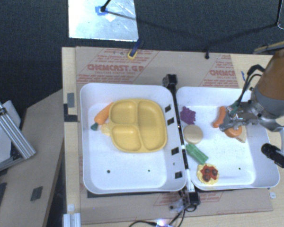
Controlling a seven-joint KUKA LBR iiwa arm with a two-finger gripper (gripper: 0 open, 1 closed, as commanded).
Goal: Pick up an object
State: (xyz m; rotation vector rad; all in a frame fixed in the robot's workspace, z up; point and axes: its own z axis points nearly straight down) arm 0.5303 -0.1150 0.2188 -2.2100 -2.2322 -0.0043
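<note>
Open floor in right bin (262, 171) beyond pizza slice (208, 173) and green block (197, 153).

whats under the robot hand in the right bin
An orange slice-shaped piece lies under the hand, with an orange sausage-shaped toy beside it. The hand covers the piece's upper part.

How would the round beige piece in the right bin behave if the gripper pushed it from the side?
The round beige piece looks like a flat disc lying on its face, so it would probably slide, not roll. It seems a stiff toy, likely light. The green piece lies close below it and the purple piece above, so a push might knock into one.
</note>
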